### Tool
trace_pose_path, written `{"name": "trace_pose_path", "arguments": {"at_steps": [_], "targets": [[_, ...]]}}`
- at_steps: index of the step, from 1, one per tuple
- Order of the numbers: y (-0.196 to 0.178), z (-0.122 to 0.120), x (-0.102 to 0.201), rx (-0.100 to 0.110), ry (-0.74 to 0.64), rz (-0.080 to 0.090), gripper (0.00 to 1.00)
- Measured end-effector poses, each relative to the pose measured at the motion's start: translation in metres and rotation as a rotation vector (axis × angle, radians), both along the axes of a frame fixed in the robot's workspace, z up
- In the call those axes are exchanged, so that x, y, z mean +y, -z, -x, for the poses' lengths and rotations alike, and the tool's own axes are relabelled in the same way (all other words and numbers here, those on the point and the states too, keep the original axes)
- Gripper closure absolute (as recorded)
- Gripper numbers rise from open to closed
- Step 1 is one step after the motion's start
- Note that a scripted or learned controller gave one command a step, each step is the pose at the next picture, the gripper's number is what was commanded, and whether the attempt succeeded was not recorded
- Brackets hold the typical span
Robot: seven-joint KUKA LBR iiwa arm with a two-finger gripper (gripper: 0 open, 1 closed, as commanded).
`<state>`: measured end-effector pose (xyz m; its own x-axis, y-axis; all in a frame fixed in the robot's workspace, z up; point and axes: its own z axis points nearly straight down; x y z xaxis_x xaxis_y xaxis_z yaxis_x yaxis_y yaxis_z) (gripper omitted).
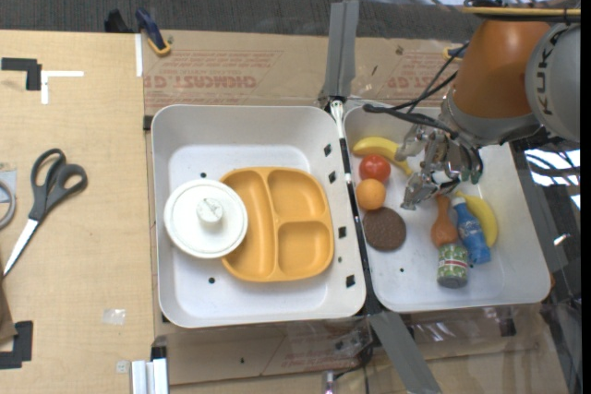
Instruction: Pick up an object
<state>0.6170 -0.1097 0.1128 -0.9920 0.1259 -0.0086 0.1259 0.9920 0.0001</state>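
Gripper (420, 192) fingers are seen parted, nothing held, above the right bin (517, 281) near the tomato (374, 167).

Glossy yellow plastic tray (277, 235) on matt wooden bench (74, 272).

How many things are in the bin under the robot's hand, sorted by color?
Yellow: 2, banana and banana
Red: 1, tomato
Orange: 1, orange
Brown: 2, cookie and drumstick
Blue: 1, bottle
Green: 1, can
Total: 8
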Motion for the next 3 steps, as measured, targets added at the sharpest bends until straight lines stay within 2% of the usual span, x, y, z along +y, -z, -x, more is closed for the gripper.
{"name": "trace_pose_path", "arguments": {"at_steps": [1,2,3], "targets": [[0.018,0.034,-0.087,0.001,0.024,0.001,0.00],[0.020,0.123,-0.106,0.005,0.064,0.000,0.00],[0.020,0.045,-0.066,0.003,0.303,-0.002,0.00]]}}
